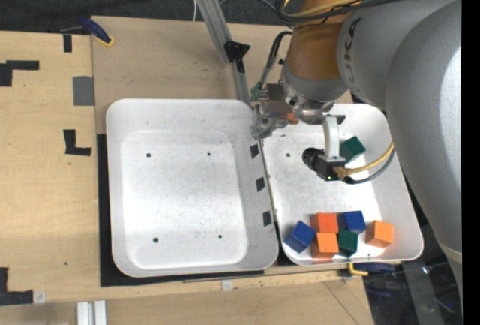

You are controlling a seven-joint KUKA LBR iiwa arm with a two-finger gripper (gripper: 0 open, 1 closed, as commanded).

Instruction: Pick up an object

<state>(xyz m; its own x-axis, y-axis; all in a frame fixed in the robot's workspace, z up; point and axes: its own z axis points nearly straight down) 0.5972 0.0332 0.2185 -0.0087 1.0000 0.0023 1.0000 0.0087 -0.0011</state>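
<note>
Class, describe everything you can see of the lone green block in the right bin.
The green block is small, dark green, plain-faced and matte. It sits on the white floor of the right bin, turned at a slant to the walls and far from the cluster of blocks at the near wall. The arm hangs close beside it; contact cannot be told.

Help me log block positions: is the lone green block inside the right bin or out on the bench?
Inside: the green block rests on the right bin floor, within its rim.
</note>
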